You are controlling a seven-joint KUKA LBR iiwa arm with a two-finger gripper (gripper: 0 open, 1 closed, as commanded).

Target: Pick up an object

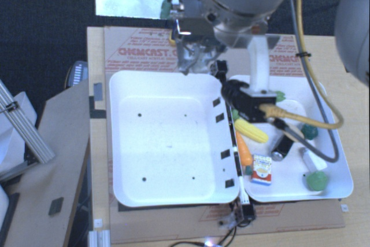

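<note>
My gripper (pixel 195 62) hangs at the far rim of the left bin (pixel 124 87), near its back right corner, under the grey and orange wrist. It looks blurred. The right bin (pixel 341 179) holds the objects: a yellow corn-like piece (pixel 252 131), an orange carrot (pixel 244 151), a small red and white box (pixel 262 171), a black cylinder (pixel 281 147), a green ball (pixel 317 181), a white piece (pixel 309 159) and a teal item (pixel 310 132). All of them lie well to the right of and nearer than the gripper.
A black fitting (pixel 243 99) with a yellow hose (pixel 306 120) and grey cable (pixel 324 154) stretches over the right bin. A white post (pixel 258 69) stands behind it. The ridge between the bins (pixel 230 142) carries black clips. Brown board lies under both bins.
</note>
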